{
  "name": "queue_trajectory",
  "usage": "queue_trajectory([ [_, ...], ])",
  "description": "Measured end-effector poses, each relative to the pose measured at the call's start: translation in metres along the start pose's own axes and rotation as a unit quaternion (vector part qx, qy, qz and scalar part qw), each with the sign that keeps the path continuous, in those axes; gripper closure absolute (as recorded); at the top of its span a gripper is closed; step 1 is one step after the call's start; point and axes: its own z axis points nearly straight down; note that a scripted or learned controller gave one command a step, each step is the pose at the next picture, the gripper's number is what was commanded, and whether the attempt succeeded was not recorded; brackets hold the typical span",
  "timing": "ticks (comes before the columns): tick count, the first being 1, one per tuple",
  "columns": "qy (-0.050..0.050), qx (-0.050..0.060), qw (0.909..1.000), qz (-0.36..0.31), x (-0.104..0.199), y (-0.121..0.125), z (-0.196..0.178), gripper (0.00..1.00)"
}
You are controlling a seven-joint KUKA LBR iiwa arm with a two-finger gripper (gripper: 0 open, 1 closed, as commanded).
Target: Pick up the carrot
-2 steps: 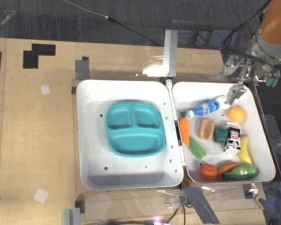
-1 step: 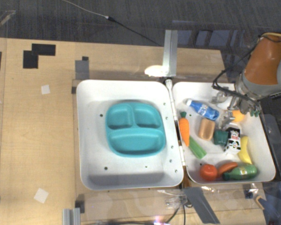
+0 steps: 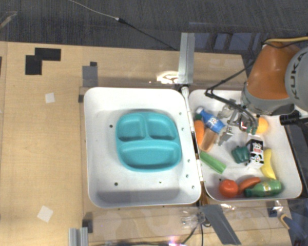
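The carrot is a short orange stick lying along the left wall of the right bin, partly tucked under a blue and white bottle. My gripper hangs over the upper middle of that bin, to the right of the carrot and apart from it. It looks open, with nothing between its fingers. The arm's orange band rises behind it.
Around the gripper lie a brown piece, a green cucumber, a dark green cup, a black and white toy, a banana, a tomato and a pepper. The left bin holds a teal divided plate.
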Motion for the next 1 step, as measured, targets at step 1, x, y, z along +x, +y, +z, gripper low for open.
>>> queue_trajectory([
  [1, -0.002, 0.001, 0.9971, 0.076, 0.0249, 0.0087, 0.0224, 0.0],
])
